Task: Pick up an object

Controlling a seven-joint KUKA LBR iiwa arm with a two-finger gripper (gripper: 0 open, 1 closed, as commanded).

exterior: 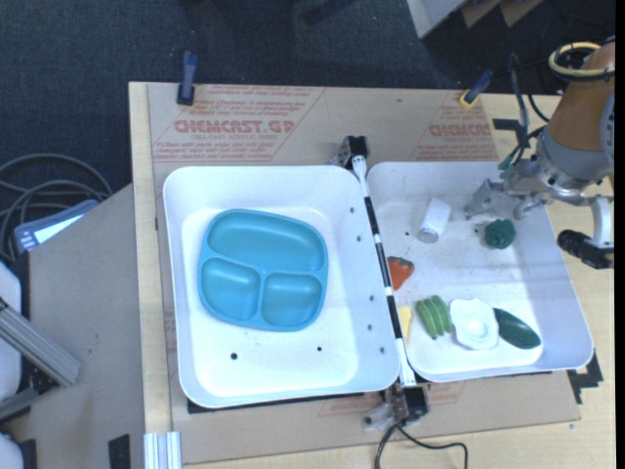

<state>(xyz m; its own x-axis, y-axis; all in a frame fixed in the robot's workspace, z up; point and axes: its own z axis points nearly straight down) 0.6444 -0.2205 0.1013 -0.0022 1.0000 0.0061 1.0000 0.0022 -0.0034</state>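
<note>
Two shallow white bins sit side by side on the bench (146,262), the left bin (186,360) holding a blue divided plate (264,269) and the right bin (557,330) holding the small things. The grey arm (576,125) with its orange band enters from the right edge and bends down over the far right part of the right bin, its gripper (500,203) low above the bin floor near the far wall. Whether anything sits between the fingers cannot be told, nor how wide they stand. A dark green lumpy object (500,234) lies just beside and below the gripper. A white cylinder (434,219) lies to its left, well apart. Along the near side of the bin lie an orange piece (399,271) against the left wall, a light green vegetable (433,316), a white fried-egg toy (474,323) touching it, and a dark green leaf-shaped piece (517,328) just beside the egg. Red print on the brown board under the bins reads "CHEMCAST GP" at far left and repeats, partly hidden, at far right.
</note>
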